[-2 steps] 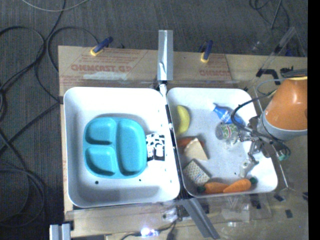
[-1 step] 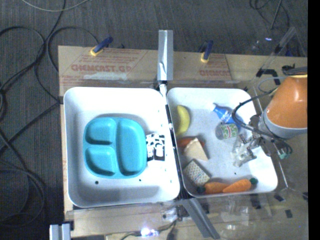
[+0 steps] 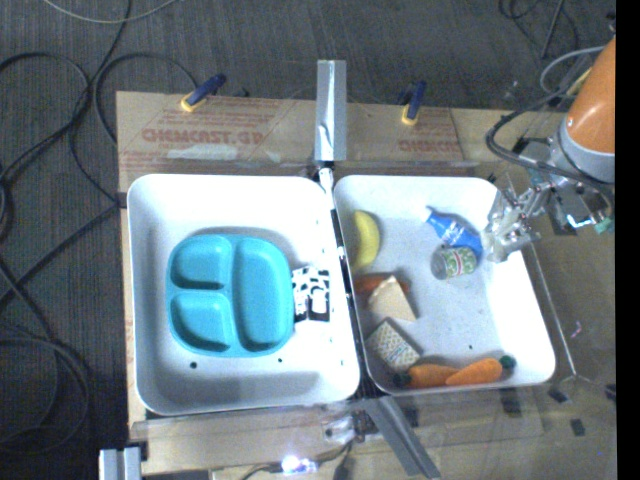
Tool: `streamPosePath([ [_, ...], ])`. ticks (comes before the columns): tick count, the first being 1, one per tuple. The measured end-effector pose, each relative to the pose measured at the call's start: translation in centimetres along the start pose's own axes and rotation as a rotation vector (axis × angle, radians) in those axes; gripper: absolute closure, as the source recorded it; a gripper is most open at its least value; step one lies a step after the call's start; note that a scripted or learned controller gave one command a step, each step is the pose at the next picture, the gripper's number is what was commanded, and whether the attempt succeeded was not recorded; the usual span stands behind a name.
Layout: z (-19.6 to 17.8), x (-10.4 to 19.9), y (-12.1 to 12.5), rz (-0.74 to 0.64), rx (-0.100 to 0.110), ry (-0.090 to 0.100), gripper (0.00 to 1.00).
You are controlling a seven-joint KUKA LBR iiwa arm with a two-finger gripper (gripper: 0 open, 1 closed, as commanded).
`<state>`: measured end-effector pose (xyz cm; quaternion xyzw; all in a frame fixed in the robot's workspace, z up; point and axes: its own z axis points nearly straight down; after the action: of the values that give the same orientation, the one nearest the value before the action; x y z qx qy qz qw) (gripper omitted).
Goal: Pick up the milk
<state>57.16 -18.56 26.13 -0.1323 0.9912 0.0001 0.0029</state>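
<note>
The surface (image 3: 140, 133) was covered with brown cardboard that carried faded red lettering, too blurred to read. On it sat the left bin (image 3: 150, 368) and the right bin (image 3: 530, 338), side by side and touching along their inner rims. The arm (image 3: 600, 118) came in from the right, its orange band at the frame edge.

A blue divided plate (image 3: 232, 293) lay in the middle of the left bin. The pincer (image 3: 510, 226) hung over the right bin's far right corner, near the rim. Whether it was open or closed could not be made out, and nothing could be seen gripped in it.

In the right bin were two carrots (image 3: 455, 373) end to end along the near wall, a yellow fruit (image 3: 366, 238) by the inner wall, a blue pouch (image 3: 450, 228), a slice of bread (image 3: 392, 296), a small patterned box (image 3: 392, 346) and a can (image 3: 456, 262) on its side, its green label unreadable.

The milk (image 3: 312, 293), a small black-and-white blotched carton, lay in the left bin, touching the plate's right edge and close to the inner wall. Its long axis ran roughly along that wall, far to near. Which end was its top could not be told, and no print on it was legible.
</note>
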Motion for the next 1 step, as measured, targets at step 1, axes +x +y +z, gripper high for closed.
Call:
streamPosePath([
  [1, -11.35, 3.70, -2.76, -0.218, 0.000, -0.001, 1.00],
])
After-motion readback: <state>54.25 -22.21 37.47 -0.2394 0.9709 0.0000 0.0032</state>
